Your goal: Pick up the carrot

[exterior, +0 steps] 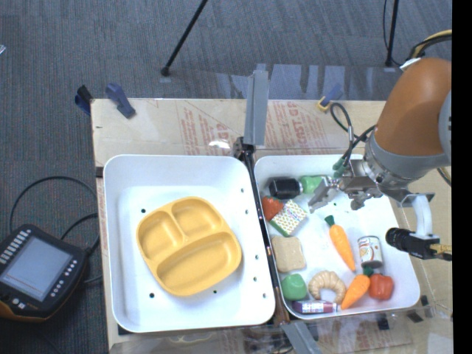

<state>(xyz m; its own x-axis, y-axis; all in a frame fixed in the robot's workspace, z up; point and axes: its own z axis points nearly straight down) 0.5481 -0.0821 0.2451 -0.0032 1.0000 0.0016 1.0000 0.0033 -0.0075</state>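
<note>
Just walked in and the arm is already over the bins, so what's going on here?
The arm's tool hangs over the right bin, which holds toy food. A carrot lies just below it on the bin floor, not picked up; a second carrot lies nearer the front, beside a croissant. The left bin holds a yellow divided plate.

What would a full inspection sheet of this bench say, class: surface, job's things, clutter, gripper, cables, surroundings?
Surface: two white bins; left bin holds a yellow divided plate.
Job's things: two carrots in the right bin, one mid-bin, one near the front.
Clutter: croissant, small can, green pepper, bread slice.
Gripper: gripper above the right bin's back, nothing held.
Cables: black cable by the arm.
Surroundings: teach pendant on grey carpet.
</note>
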